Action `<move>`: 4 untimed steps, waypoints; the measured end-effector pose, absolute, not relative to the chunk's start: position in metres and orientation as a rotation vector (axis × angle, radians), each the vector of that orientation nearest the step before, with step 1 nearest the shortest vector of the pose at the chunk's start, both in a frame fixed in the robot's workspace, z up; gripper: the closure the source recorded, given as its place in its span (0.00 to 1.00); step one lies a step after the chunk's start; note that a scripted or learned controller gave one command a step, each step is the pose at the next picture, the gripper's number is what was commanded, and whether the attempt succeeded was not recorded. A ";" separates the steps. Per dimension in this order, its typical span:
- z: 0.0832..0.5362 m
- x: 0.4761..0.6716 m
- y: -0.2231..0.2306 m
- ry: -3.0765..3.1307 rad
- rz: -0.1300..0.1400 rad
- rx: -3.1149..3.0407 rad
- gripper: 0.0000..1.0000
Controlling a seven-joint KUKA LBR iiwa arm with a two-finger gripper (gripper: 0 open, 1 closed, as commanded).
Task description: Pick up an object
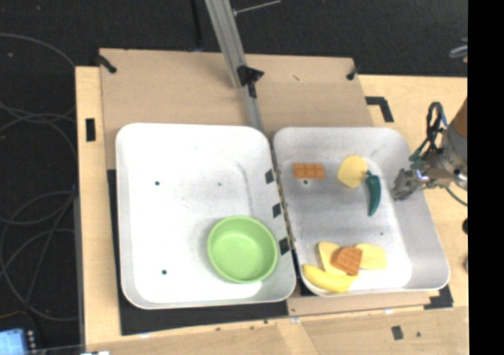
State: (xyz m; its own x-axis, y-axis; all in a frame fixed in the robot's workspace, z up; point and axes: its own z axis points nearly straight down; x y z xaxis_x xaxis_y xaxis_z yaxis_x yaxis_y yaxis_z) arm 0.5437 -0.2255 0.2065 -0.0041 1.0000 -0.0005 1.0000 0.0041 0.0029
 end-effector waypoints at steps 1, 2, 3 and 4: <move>0.220 0.545 -0.171 2.227 0.004 2.216 1.00; 0.217 0.550 -0.113 2.225 0.003 2.218 1.00; 0.216 0.551 -0.052 2.231 0.003 2.214 1.00; 0.231 0.557 -0.002 2.231 0.006 2.211 1.00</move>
